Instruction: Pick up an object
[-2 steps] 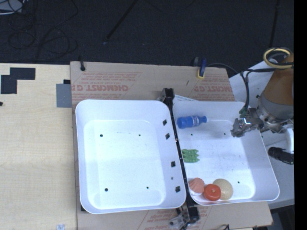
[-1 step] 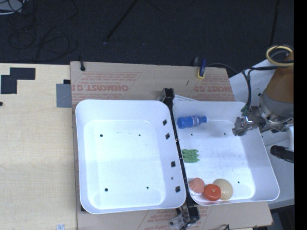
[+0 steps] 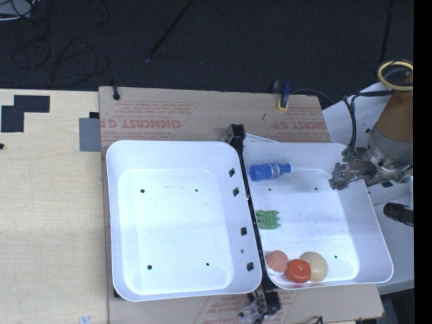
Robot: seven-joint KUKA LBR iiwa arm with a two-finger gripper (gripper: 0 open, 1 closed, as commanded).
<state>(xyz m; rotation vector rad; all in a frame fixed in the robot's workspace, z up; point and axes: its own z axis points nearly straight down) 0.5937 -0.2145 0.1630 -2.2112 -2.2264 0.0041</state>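
The right bin [image 3: 368,228] holds a blue bottle [image 3: 269,171] lying on its side near the back wall. A small green ridged object [image 3: 267,219] lies near the bin's left wall. At the front sit a red round object [image 3: 298,271], a pale pink piece [image 3: 275,260] and a tan round piece [image 3: 316,264], all touching. My gripper [image 3: 342,177] hangs at the bin's back right edge, above the rim, far from all the objects. Nothing shows between its fingers.
The left bin [image 3: 128,181] stands beside the right one, with a black divider strip [image 3: 246,208] between them. Cardboard [image 3: 182,117] lies under both bins. A cable loops near the arm's wrist [image 3: 395,123] at the right.
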